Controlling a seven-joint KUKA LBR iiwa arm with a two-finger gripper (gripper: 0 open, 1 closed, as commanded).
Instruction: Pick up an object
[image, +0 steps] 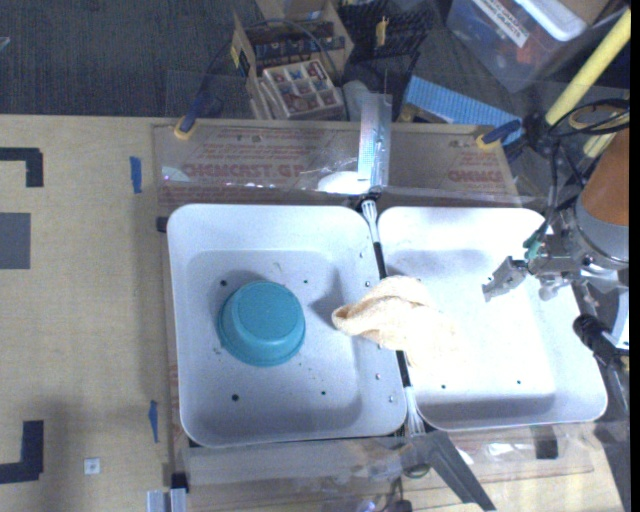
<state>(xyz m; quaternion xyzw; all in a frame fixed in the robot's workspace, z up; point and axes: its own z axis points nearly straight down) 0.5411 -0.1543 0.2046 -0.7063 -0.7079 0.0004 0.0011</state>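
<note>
Draped across the divider between both bins, a cream cloth (398, 318) — end effector (520, 270) hovers over the right bin (500, 390), fingers apart, clamping nothing.

One fixed camera looks down at a slant on both bins (190, 300), arm (600, 200) entering from right.

Bench (80, 330): light wood top with black square markings at its left edge and blue tape marks. Two shallow white bins sit on it side by side, rims touching. Left bin (190, 300), right bin (570, 400). Clear plastic sheeting (260, 170) with red lettering lies just behind the bins.
</note>
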